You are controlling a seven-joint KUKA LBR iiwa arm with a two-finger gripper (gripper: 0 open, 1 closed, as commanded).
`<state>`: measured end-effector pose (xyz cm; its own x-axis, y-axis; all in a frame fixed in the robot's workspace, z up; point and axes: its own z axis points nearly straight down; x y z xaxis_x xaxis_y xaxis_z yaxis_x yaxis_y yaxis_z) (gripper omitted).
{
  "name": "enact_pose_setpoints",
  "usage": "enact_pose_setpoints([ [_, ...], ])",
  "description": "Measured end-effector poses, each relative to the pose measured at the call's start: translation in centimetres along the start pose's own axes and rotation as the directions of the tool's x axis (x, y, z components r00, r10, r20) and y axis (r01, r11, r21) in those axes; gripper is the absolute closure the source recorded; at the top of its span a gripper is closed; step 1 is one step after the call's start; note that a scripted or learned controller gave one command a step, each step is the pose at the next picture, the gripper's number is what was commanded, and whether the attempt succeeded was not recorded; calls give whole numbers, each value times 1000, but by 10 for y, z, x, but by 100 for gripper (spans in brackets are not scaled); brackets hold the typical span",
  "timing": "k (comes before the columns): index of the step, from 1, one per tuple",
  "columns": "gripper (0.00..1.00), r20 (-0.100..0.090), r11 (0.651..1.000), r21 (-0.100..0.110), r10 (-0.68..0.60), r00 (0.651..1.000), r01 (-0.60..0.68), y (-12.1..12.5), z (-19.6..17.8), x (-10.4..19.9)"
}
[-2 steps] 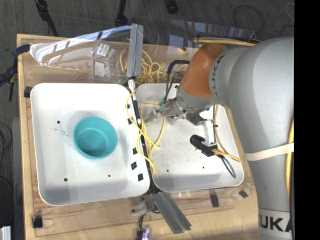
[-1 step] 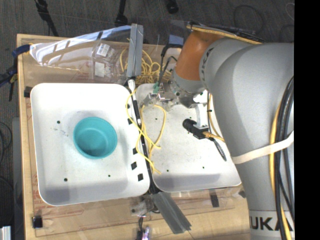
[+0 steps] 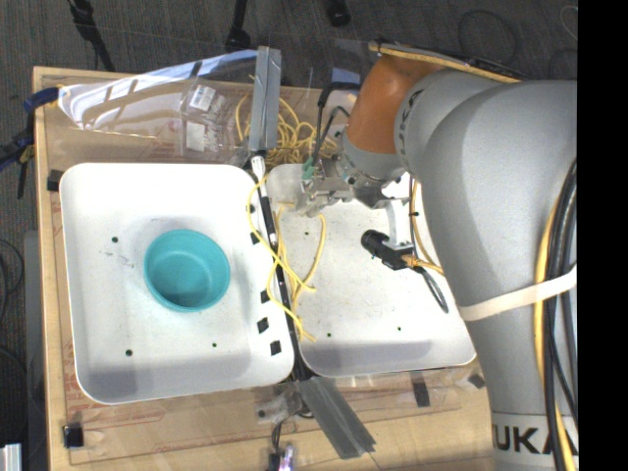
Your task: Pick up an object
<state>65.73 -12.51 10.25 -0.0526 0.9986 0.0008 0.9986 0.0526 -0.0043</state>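
Only loose thing I see to pick is the teal bowl (image 3: 186, 269). It sits upright, mouth up, roughly mid-floor in the left bin (image 3: 108, 346) as the camera sees it, clear of all the walls. My jaws are at the far corner of the right bin (image 3: 363, 312), on the side next to the divider, tucked under my wrist (image 3: 373, 160). I can't tell from here whether they're open or closed, and I see nothing between them. The relation that matters: the bowl lies to the view's left of the jaws and toward the near edge, in the other bin, well apart. The shared bin walls and a loop of yellow cable (image 3: 278, 263) draped over them sit between us. My read: lift first, cross the divider above that cable, then come down. The bowl is round, so there's no long axis to line up with and any yaw works. Best bet is a rim grasp, one jaw inside and one outside, on the arc nearest me (view-right side). A drop on centre would likely close on air. Risks: the rim slips, or the bowl skates on the bin floor if I touch off-centre. Single arm, so no choice of reach. The clear plastic bag (image 3: 147, 106) on the table (image 3: 44, 135) beyond the bins is out of the path.
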Motion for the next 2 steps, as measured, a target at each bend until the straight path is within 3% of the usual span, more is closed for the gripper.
enact_pose_setpoints([
  [1, 0, 0, 1000, 0, 0, 1000, 0, 0, 0, 0],
  [2, 0, 0, 999, 0, -42, 999, 42, -48, 11, -18],
])
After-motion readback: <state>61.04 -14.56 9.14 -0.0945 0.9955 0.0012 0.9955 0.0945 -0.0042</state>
